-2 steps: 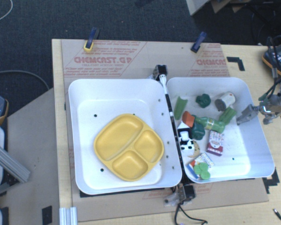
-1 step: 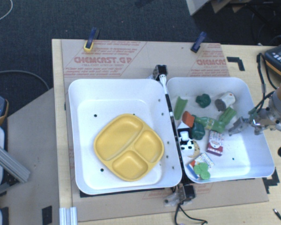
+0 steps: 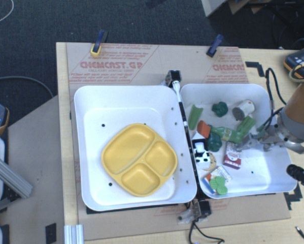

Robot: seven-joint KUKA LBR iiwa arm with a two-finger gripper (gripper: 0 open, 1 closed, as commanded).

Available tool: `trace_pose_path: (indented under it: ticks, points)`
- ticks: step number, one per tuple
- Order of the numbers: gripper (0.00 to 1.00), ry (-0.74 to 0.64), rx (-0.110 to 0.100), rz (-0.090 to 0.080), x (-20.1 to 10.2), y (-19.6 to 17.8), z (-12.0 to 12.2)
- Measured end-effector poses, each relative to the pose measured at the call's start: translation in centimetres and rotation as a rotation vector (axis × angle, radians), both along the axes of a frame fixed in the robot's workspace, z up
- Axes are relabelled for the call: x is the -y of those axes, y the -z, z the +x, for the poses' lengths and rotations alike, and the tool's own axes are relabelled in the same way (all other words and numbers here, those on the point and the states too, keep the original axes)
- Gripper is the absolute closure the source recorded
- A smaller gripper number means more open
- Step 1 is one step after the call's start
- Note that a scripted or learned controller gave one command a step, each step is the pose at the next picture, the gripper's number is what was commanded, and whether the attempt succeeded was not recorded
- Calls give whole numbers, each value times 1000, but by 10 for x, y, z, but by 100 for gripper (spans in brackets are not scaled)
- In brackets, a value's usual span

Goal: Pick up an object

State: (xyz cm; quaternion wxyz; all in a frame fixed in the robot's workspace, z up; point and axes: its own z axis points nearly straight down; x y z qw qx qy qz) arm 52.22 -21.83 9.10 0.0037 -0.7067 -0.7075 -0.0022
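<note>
The right bin (image 3: 258, 174) holds several small objects. Among them are a flat green strip (image 3: 195, 116), a dark green lump (image 3: 220, 108), a grey and white cylinder (image 3: 243, 108), an orange-red piece (image 3: 204, 129), a green bottle-like piece (image 3: 241, 129), a red and white packet (image 3: 233, 159), a black and white toy (image 3: 202, 155) and a bright green piece (image 3: 219, 185). My gripper (image 3: 250, 140) reaches in from the right, low over the bin's middle. It sits just right of the green bottle-like piece and above the packet. I see nothing held in it.
The left bin (image 3: 91, 111) carries a yellow divided plate (image 3: 139, 159). The two bins meet along a black-edged rim (image 3: 184, 131). The arm's grey and orange wrist (image 3: 296, 121) hangs over the right bin's right wall. Clamps and cables lie at the bench edges.
</note>
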Motion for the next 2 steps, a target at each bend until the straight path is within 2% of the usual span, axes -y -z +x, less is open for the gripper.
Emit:
trace_pose_path:
  ticks: [1, 2]
  points:
    - [0, -1, 2, -2, -1, 2, 2]
    - [100, 0, 9, -7, 0, -9, 3]
